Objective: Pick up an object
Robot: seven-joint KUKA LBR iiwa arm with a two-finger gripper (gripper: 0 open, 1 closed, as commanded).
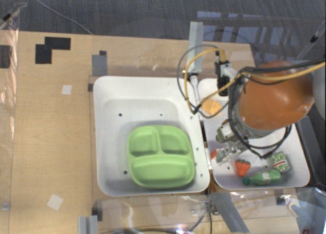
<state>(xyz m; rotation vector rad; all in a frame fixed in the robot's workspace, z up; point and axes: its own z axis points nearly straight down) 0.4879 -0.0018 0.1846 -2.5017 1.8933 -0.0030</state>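
My gripper (227,152) hangs in the right bin (300,174), its state unreadable to me, with the strawberry (243,167) just beside it toward the near wall.

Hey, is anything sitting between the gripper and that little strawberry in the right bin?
Nothing visible. The gripper hangs over the right bin, and the strawberry lies just beside it toward the near wall, with bare bin floor between. The green bottle lies past it.

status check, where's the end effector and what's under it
End effector low in right bin, nothing seen gripped. Strawberry and green bottle beside it. Green tray in left bin.
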